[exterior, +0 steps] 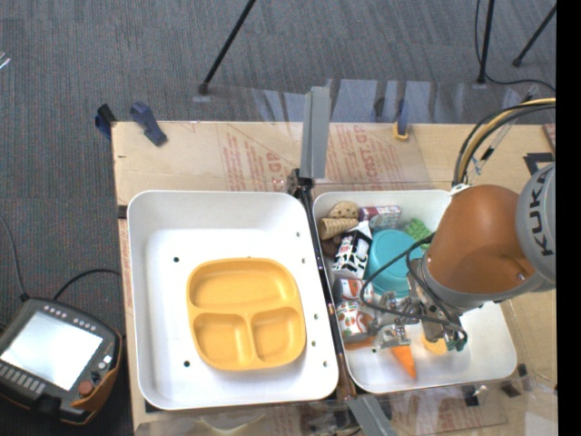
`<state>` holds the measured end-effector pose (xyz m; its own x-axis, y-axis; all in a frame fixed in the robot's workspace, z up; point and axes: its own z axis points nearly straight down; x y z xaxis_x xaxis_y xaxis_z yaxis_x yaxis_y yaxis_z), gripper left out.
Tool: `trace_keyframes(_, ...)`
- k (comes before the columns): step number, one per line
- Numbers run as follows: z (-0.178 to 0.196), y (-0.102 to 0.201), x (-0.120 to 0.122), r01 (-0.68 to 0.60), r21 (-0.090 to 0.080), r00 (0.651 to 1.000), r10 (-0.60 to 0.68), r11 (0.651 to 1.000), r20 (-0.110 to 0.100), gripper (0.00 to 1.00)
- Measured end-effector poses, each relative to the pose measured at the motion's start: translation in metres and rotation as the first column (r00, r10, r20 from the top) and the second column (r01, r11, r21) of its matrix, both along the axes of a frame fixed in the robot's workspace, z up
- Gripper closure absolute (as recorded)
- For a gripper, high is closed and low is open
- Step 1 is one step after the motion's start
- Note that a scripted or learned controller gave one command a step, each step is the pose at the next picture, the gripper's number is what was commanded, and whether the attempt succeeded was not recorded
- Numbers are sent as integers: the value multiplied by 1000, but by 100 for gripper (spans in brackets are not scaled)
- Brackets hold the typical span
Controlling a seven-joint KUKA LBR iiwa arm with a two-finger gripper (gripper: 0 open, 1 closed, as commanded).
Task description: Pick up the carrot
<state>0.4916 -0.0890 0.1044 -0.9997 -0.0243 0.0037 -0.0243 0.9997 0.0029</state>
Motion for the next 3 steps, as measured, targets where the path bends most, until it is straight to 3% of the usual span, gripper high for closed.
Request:
trace_keyframes(1, 0, 0, 0, 0, 0, 1000, 0, 1000, -1, 0)
trace_keyframes(2, -16, 2, 6, -45, -8, 999, 45, 999, 6, 0)
trace_keyframes(3, -7, 4, 7, -49, -6, 999, 49, 999, 6, 100)
